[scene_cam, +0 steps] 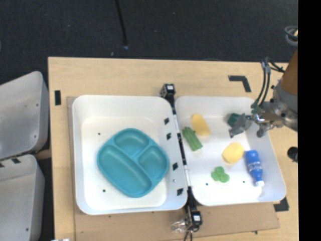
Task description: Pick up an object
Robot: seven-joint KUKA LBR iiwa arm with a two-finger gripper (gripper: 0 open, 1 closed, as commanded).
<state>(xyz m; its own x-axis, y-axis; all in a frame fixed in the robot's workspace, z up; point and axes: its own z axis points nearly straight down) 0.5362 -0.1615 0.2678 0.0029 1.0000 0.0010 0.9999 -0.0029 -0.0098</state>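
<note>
My gripper [249, 129] hangs over the upper right part of the right bin [200, 197], open, with nothing between its two fingers [236, 129]. A small dark green object [233, 118] lies right by the left finger. Just below the gripper sit a yellow lump [232, 152] and a blue bottle [254, 166]. Further left lie another yellow piece [200, 124] and a green elongated piece [191, 138]. A small green object [219, 174] rests near the bin's front.
The left bin [83, 134] holds a teal divided plate [132, 160]. A ridge with black clips [178, 149] separates the two bins. The arm's cables [265, 84] rise at the right edge of the bench.
</note>
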